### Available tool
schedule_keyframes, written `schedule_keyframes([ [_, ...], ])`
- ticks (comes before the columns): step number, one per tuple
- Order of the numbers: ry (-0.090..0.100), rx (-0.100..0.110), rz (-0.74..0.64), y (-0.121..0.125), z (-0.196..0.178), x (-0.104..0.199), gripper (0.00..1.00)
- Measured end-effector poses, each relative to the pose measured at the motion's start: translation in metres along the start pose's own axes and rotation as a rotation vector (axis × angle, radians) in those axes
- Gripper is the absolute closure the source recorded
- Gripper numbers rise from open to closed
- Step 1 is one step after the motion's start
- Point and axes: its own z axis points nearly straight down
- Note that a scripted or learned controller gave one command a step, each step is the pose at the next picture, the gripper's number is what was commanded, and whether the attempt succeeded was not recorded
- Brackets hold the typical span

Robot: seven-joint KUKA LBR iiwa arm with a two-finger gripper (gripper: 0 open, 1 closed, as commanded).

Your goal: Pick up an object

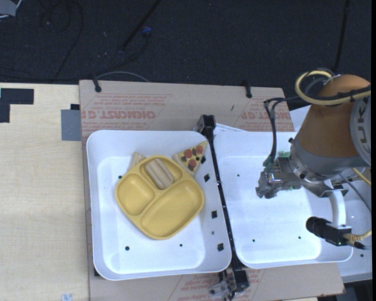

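A yellow divided plate [160, 204] lies in the left bin [106, 168]. A tan ridged piece [158, 172] rests in the plate's upper compartment. A toy pizza slice [192, 156] lies just past the plate's upper right rim, near the divider between the bins. My gripper [267, 187] hangs over the right bin [250, 243], near its middle, with nothing visible under it. The arm's grey and orange wrist sits above it to the right.
A black divider bar [215, 187] runs between the two bins. Both bins sit on a cardboard sheet [150, 105]. A pale wooden bench top [31, 199] extends to the left.
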Motion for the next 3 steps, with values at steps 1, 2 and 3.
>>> schedule_keyframes([
  [1, -0.001, -0.001, 0.000, 0.008, 0.003, 0.042, 1.00],
  [2, -0.001, -0.001, -0.001, 0.017, 0.011, 0.094, 1.00],
  [3, -0.001, -0.002, -0.002, 0.025, -0.005, 0.154, 1.00],
])
